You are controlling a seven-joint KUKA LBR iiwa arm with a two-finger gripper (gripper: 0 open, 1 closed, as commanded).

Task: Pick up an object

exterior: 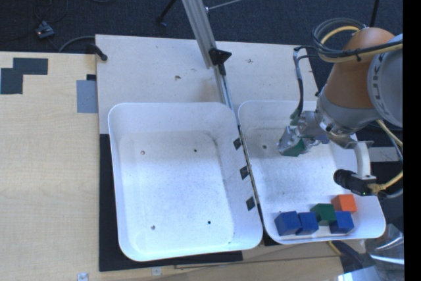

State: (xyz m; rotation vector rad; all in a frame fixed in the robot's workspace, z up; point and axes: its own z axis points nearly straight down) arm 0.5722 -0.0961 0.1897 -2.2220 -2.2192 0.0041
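Observation:
My gripper (291, 143) hangs over the upper middle of the right bin (276, 174), reaching in from the right. A small green object (297, 149) shows between its fingertips, and the fingers look shut on it. Loose blocks lie along the bin's near right corner: two blue blocks (287, 222) (307, 222) side by side, a dark green block (323, 212), a third blue block (341, 223) and an orange block (344, 203). The gripper is well apart from that cluster, up and to its left.
The left bin (131, 141) sits beside the right one, with a divider with black clips (242, 171) between them. A slanted metal rail (197, 16) rises behind the bins. Cables and a black fitting (348, 179) hang off the arm at the right.

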